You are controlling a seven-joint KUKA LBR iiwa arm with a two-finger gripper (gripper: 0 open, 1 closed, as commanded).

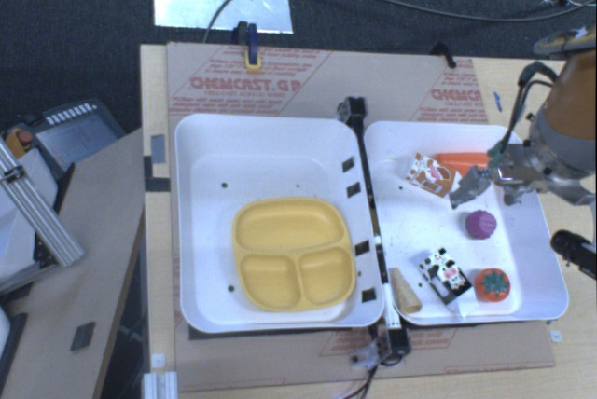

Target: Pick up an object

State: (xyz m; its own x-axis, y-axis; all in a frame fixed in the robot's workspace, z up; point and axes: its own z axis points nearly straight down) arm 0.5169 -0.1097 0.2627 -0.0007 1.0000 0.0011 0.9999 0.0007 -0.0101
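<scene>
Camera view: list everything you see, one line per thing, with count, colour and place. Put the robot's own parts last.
left bin: one, white, left half of the bench.
right bin: one, white, right half of the bench.
divided plate: one, yellow, three compartments, in the left bin.
carrot: one, orange, far side of the right bin.
patterned toy: one, white with red-brown marks, beside the carrot.
purple ball: one, purple, middle right of the right bin.
cow toy: one, black and white, near side of the right bin.
tomato toy: one, orange-red with green top, right of the cow toy.
cone: one, tan, near left corner of the right bin.
gripper: one, grey, over the right bin above the purple ball.
</scene>
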